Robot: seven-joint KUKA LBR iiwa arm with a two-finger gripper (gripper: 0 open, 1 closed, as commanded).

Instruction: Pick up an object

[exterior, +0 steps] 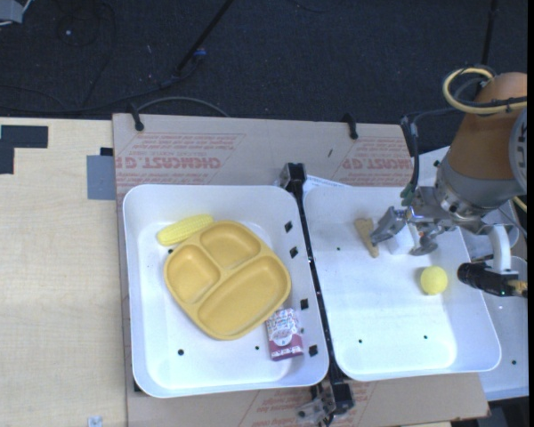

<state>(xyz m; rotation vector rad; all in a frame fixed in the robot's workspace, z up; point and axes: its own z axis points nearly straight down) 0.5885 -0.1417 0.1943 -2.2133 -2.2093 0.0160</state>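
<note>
My gripper (406, 235) hangs over the upper part of the right bin (400, 345), fingers spread open with nothing between them. A small tan stick-like piece (367, 236) lies just left of the left finger (387, 227); I cannot tell if they touch. On the bin floor a yellow ball (433, 280) sits a little below and to the right of the gripper. The left bin (147, 327) holds a yellow divided plate (226, 277), a yellow corn cob (184, 229) by the plate's upper left rim, and a red and white packet (284, 333) near the bin's lower right corner.
A black divider (307, 265) runs between the two bins. Cardboard (214, 154) lies behind the bins. The lower half of the right bin is bare floor. The arm (485, 149) comes in from the upper right.
</note>
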